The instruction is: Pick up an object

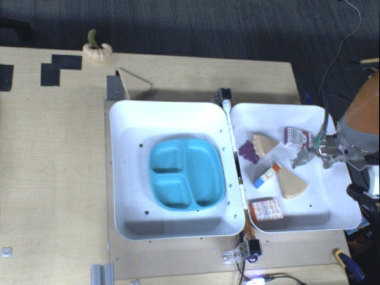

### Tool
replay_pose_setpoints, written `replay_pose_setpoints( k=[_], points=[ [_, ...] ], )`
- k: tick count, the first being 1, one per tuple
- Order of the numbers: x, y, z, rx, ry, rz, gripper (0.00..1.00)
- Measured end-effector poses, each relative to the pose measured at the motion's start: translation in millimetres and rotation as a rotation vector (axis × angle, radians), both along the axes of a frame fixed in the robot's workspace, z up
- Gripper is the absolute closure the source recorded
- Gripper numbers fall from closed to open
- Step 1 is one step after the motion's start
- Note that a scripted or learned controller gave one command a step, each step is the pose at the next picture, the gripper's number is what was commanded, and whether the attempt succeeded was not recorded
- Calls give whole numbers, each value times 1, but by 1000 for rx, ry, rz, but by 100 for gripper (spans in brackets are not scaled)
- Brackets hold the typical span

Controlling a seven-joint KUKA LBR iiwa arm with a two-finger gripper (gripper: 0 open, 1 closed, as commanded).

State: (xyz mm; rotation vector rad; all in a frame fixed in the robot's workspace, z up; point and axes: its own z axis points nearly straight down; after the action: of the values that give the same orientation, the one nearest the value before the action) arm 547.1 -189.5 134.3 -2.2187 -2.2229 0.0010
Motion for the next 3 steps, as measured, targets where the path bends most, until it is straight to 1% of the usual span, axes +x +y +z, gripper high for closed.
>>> replay_pose_setpoints(
  k=[1,2,3],
  points=[
    [-55,5,-45,-2,-15,0,0],
    [-52,4,-32,-8,-25,0,100],
    [-52,4,-32,-8,-24,1,0]
  ],
)
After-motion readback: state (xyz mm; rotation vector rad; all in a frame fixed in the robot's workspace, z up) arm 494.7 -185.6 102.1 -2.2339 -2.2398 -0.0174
